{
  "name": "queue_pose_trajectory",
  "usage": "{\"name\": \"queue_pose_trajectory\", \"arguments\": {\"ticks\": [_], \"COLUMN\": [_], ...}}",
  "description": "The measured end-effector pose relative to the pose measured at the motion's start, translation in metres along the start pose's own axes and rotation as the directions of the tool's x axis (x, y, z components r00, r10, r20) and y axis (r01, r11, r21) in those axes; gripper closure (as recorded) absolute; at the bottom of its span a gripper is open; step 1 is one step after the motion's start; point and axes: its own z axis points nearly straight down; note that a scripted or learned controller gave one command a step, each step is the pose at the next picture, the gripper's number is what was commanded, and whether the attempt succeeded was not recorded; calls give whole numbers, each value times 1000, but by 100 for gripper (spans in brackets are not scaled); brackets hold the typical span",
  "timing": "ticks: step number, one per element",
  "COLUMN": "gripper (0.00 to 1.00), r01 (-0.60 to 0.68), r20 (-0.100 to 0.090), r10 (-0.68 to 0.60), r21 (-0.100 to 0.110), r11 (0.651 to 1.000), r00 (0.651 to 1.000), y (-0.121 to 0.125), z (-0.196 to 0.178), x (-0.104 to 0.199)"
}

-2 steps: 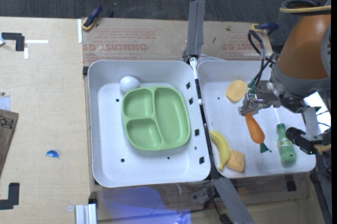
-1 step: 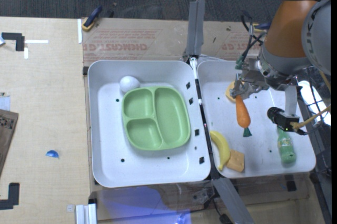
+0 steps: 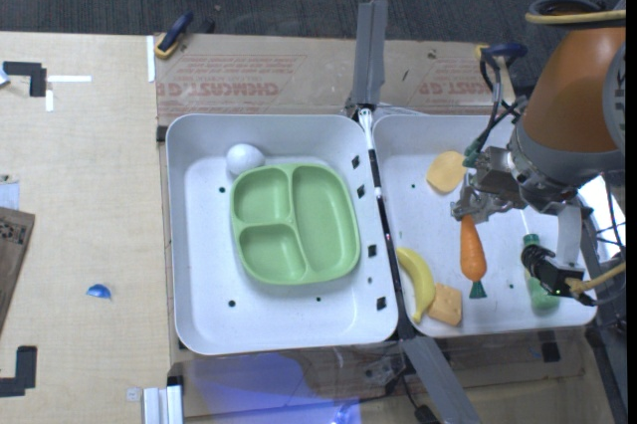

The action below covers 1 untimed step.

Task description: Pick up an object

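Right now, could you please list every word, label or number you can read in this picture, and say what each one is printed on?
"CHEMCAST GP", in red, reads upside down on the brown protective sheet behind the left bin.
More red print on the same brown sheet behind the right bin is too blurred to read.
No readable text shows on the green divided plate, the carrot, the banana or the arm.

carrot (image 3: 473, 253): orange, green tip toward the near edge, roughly upright in view, in the right bin (image 3: 418, 163), top end at the gripper (image 3: 476, 206).
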Motion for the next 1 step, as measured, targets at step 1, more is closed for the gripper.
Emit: {"name": "queue_pose_trajectory", "arguments": {"ticks": [1], "gripper": [100], "r01": [-16], "r20": [1], "r10": [16], "r21": [-1], "r11": [1000], "r00": [1000], "y": [56], "z": [27], "x": [17]}}
